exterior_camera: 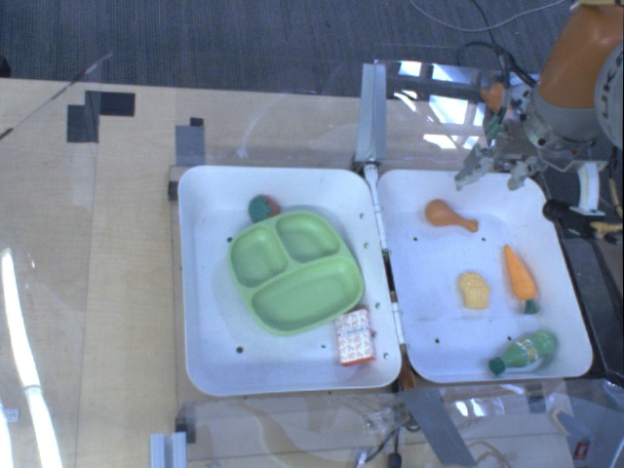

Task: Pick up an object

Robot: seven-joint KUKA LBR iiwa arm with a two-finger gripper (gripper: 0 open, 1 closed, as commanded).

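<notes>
gripper (494,172) spread wide, empty, above right bin's (419,344) far edge | target drumstick (449,215) nearby | straddle its narrow shaft, descend straight

One fixed camera looks down at a slant from above the bench (97,261). Both white bins (205,359) sit mid-frame; the arm (585,57) enters at two o'clock.

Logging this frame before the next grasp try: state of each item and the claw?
Claw: open, over right bin's far edge, holding nothing
Drumstick: lying flat, right bin
Corn: lying flat
Carrot: lying flat
Green bottle: on its side
Green divided plate: upright, left bin
Carton: lying against plate
</notes>
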